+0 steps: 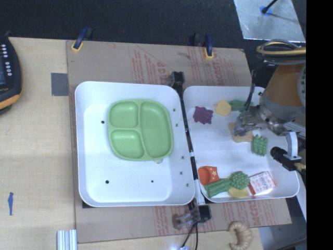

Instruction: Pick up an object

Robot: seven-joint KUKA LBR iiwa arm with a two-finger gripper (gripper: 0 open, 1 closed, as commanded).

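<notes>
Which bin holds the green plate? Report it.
The left bin. The green plate lies flat inside it, right side up, its three compartments bare.

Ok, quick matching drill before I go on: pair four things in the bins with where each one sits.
Things:
1. green divided plate
2. purple piece
3. red piece
4. yellow piece

Places:
A. right bin, near corner closest to the divider
B. left bin, about its middle
C. right bin, far side, just right of the purple piece
D. right bin, far side, close to the divider

Pairs: 1-B, 2-D, 3-A, 4-C
</notes>
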